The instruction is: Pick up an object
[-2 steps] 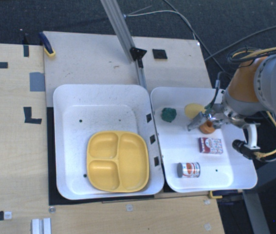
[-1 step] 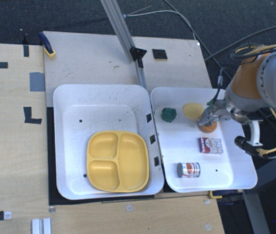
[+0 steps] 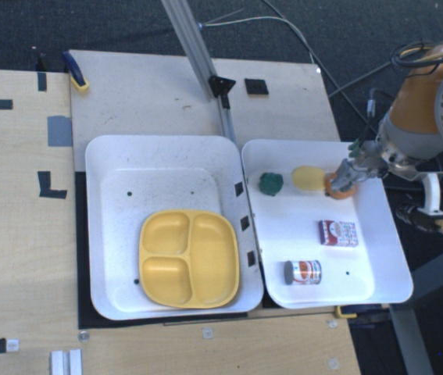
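End effector (image 3: 341, 180) low in right bin (image 3: 377, 233), over an orange object (image 3: 340, 191), grip state unclear, yellow object (image 3: 309, 178) beside

The gripper (image 3: 344, 176) sits low over an orange object (image 3: 341, 191) in the right bin (image 3: 389, 233), just beside a yellow object (image 3: 309, 179) (green one (image 3: 271, 183) further left); the left bin (image 3: 112, 209) bears a yellow divided tray (image 3: 190, 258).

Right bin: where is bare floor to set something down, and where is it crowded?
In the right bin, bare floor lies between the green object above and the can below, left of the red-and-white packet. The near right corner past the can is also bare. The far end is crowded: green object, yellow object, orange object and gripper together.
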### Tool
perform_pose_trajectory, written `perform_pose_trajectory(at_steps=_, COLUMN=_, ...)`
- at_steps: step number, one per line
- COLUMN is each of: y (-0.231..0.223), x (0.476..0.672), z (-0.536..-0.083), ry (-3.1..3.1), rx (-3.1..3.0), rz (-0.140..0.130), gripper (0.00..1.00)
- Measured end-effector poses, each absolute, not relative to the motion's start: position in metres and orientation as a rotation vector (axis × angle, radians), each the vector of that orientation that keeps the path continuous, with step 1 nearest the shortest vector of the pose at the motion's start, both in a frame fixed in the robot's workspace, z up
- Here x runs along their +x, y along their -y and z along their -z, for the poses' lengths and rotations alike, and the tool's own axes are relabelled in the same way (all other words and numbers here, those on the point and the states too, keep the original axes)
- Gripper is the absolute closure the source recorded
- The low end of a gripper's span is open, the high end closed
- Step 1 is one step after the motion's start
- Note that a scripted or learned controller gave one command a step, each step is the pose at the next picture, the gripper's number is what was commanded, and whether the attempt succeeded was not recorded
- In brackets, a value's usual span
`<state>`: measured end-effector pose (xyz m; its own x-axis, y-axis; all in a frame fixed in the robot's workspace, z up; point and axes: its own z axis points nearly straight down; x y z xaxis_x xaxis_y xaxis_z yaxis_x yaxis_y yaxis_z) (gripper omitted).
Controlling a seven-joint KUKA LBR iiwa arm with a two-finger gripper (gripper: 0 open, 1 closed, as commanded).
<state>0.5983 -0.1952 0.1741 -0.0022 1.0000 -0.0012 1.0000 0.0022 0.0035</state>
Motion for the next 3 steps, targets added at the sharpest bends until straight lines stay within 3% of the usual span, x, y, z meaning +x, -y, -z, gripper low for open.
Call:
perform_pose_trajectory(at_steps=1, y=0.201, x=0.592, z=-0.232, ry=-2.219, rx=2.218, rz=-0.003, gripper=1.00)
perform_pose_trajectory(at_steps=2, y=0.201, x=0.593, z=-0.235, ry=-2.223, rx=2.220, rz=0.000, gripper=1.00)
perform_pose_trajectory(at_steps=3, y=0.148, x=0.601, z=-0.243, ry=-2.229, rx=2.214, rz=-0.002, gripper=1.00)
